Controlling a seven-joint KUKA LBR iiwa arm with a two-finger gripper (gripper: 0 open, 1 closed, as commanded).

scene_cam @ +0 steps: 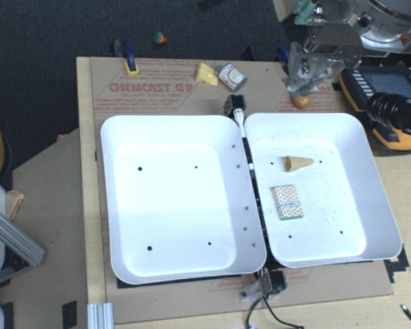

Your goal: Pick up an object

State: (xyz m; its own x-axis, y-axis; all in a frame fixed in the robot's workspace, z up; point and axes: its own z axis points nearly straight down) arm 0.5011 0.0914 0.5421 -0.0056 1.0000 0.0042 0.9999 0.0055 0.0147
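Cardboard-topped surface (157,88) carries two bins; gripper (307,81) hangs beyond the right bin (370,184), jaws' state indeterminate, approach step pending: descend onto cone (298,163) or box (288,202) inside it.

Red block lettering reading "CHEMCAST" runs across the brown paper-masked sheet (157,84) that lies under the two bins, well to the left of the pincer (303,81) and at about its level. Further letters follow the word, roughly "G P", but they are cut off by a yellow scrap and cannot be read with certainty. A smaller red line beneath is too fine to read.
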